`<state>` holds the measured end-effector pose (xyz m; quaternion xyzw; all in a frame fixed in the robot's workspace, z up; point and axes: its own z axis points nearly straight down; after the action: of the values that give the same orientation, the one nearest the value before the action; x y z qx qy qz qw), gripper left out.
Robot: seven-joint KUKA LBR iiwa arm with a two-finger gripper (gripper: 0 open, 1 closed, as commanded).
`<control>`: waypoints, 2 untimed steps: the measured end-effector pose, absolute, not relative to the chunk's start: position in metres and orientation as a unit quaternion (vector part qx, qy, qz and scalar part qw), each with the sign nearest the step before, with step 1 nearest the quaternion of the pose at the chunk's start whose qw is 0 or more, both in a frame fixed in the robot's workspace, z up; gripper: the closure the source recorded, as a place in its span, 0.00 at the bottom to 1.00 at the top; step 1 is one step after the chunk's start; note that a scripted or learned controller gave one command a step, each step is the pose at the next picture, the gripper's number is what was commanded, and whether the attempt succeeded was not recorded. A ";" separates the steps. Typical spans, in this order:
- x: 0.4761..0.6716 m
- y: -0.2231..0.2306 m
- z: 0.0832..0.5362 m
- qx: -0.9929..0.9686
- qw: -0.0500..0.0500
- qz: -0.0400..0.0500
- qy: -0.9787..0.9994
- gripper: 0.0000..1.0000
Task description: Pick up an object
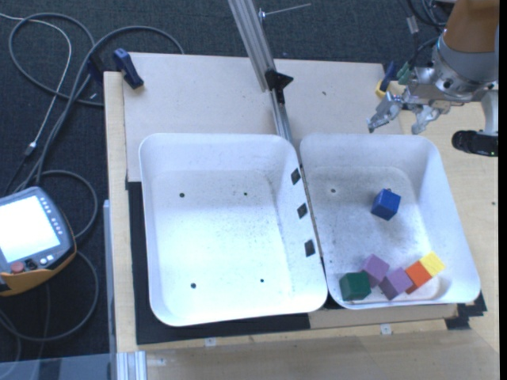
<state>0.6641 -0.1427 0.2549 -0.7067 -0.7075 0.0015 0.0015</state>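
The right bin (434, 172) holds a blue cube (386, 203) near its middle. Along its front edge lie a green cube (355, 285), two purple cubes (375, 268) (393, 283), an orange cube (417, 276) and a yellow cube (432, 264). My gripper (403, 117) hangs over the bin's back rim at the upper right, well above and behind the blue cube. Its two fingers (382, 118) are spread apart with nothing between them.
The left bin (158, 165) lies beside the right one. A metal pole (252, 34) slants down to the gap between the bins. A blue clamp (127, 67) sits at the bench's back left corner. A teach pendant (28, 236) and cables lie on the floor.
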 end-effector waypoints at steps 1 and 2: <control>0.620 -0.188 0.147 -0.708 0.005 0.003 -0.706 0.00; 0.599 -0.159 0.123 -0.707 -0.005 -0.002 -0.707 0.00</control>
<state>0.5987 -0.1585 0.1231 -0.7072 -0.7070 -0.0020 -0.0046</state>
